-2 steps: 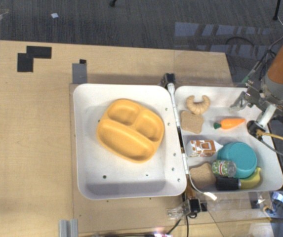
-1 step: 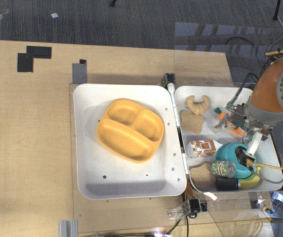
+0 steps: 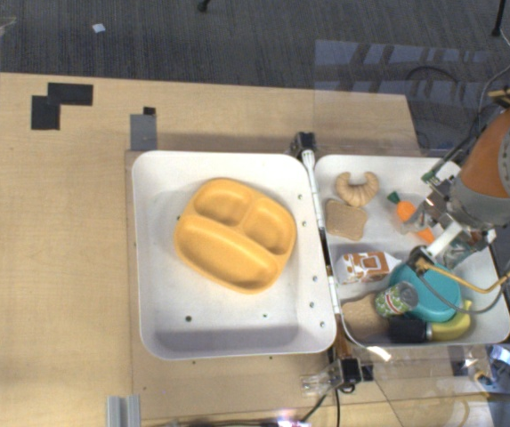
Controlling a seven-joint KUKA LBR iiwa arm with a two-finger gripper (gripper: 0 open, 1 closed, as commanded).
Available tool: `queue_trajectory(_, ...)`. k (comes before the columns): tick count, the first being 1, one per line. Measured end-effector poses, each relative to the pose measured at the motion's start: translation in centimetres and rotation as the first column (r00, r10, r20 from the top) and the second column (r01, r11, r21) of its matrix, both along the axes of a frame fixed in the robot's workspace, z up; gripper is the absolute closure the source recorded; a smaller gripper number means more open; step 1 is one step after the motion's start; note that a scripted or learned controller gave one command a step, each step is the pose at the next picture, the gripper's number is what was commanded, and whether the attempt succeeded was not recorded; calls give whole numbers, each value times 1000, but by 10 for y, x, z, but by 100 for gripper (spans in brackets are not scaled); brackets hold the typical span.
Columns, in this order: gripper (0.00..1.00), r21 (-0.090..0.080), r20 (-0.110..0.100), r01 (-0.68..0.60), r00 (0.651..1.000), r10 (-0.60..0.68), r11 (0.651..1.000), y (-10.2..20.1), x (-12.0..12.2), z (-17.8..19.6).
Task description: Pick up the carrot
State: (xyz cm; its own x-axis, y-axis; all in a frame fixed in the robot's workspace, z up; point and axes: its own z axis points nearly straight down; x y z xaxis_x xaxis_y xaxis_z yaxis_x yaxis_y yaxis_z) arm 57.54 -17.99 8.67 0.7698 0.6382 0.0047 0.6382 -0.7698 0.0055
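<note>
The end effector [image 3: 434, 221] hangs low over the right bin [image 3: 375, 172], and whether it's released or clenched, I cannot tell. The carrot [image 3: 404, 210] lies in that bin's upper right part, just left of the end effector. Croissant [image 3: 357, 188] sits at the bin's top, teal toy [image 3: 428, 294] below. The yellow divided plate [image 3: 236, 233] rests in the left bin [image 3: 157, 265].

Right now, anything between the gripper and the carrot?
Nothing visible. The carrot lies on bare floor of the right bin, and the gripper sits just right of it. The croissant and the teal item lie off to the sides, not in the gap.
</note>
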Motion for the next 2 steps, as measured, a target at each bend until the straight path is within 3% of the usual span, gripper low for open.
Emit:
queue_trajectory(1, 100, 0, 7, -7, 1000, 7, 1000, 1, 3, 13)
queue_trajectory(2, 100, 7, -2, 23, 1000, -23, 1000, 85, -19, 69)
